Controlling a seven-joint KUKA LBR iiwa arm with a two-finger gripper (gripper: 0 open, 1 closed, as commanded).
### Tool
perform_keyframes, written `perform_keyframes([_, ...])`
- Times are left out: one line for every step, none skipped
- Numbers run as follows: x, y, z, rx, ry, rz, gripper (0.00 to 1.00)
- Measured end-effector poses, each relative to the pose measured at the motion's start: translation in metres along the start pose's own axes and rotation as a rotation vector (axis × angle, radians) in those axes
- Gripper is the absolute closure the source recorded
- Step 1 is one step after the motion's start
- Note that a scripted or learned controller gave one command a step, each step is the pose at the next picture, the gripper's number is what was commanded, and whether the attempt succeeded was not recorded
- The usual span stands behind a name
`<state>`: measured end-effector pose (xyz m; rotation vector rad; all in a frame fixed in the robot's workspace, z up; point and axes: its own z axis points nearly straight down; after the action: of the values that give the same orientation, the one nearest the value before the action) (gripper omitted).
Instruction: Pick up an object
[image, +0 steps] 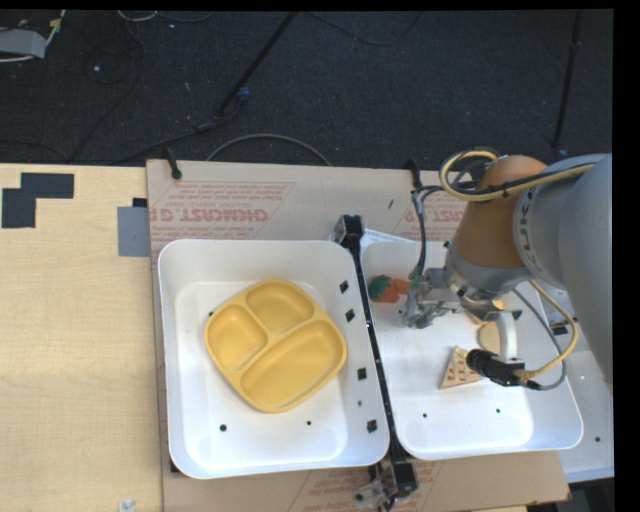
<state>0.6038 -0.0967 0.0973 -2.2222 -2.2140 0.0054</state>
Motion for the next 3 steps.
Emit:
perform_keyframes([-0.003,-0.007,-0.046,-0.007,-0.001,0.001,1.00])
perform_keyframes([0.000,0.000,-0.092,-0.008,-0.001,-0.004,1.00])
perform_keyframes([-0.001,0.000,-0.145,-0.009,-0.001,-0.005,1.00])
